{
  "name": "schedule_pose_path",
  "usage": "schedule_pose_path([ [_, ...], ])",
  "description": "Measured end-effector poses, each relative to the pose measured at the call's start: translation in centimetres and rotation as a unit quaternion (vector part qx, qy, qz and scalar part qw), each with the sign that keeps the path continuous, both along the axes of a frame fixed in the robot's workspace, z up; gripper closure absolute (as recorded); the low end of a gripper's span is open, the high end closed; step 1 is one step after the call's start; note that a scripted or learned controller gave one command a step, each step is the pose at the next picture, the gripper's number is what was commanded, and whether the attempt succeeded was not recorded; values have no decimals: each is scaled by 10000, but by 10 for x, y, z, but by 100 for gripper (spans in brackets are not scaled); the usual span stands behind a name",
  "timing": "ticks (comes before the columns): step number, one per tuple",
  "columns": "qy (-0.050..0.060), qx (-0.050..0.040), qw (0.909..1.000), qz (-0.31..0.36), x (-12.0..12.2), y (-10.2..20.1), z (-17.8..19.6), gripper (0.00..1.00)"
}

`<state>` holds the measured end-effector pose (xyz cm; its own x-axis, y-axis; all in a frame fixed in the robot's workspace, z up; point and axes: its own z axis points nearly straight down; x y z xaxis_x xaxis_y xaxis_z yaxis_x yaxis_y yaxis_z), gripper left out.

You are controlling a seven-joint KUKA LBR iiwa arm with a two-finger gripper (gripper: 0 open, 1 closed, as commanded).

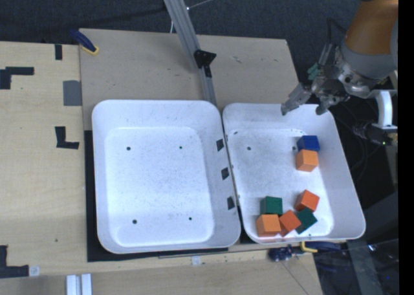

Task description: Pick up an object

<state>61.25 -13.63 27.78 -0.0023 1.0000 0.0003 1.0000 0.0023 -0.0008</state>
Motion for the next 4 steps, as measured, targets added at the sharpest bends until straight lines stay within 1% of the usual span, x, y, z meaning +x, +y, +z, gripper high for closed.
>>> schedule_pose_path([
  [1,1,-1,10000,4,0,0,0,0],
  [2,26,-7,10000,-5,6,-5,-49,0],
  [4,31,-4,10000,-6,-9,-15,-147,0],
])
